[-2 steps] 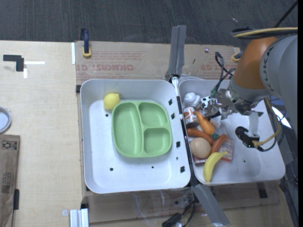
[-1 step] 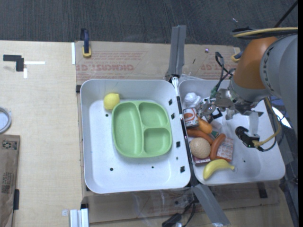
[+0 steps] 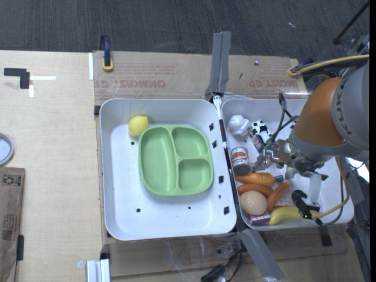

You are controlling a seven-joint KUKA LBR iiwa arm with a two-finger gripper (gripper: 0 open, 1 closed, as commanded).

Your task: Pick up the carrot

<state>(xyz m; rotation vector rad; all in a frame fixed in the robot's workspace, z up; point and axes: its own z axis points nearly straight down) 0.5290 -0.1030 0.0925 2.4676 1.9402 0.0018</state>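
The carrot is orange with a green stub at its right end. It lies across the middle of the right bin, just below a small can. My gripper hangs low over the bin, just above and right of the carrot, close to its green end. The grey arm with its orange band reaches in from the right and hides the bin's right half. Nothing shows as held.
Packed around the carrot are two more orange-red pieces, a tan round item and a banana. A white lump and a black-and-white toy sit at the back. The left bin holds a green divided plate and a lemon.
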